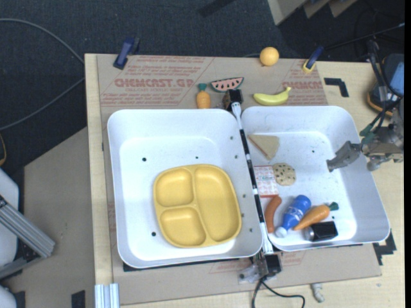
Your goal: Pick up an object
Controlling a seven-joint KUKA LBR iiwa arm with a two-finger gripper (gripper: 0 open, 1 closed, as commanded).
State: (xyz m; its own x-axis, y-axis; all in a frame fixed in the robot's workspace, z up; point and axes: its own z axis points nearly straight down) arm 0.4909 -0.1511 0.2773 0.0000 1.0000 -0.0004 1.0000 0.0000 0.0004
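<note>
The right bin holds several small items. A tan bread wedge lies near its back left, with a cookie and a red-and-white packet below it. Along the front lie a red sausage, a blue bottle, an orange carrot and a black block. My gripper hangs over the right side of this bin, above bare white floor and apart from every item. Nothing shows in its grasp.
The left bin holds a yellow divided plate. Behind the bins on the board lie a toy banana, a watermelon slice, a small orange fruit and an orange ball. Blue clamps grip the board's back edge.
</note>
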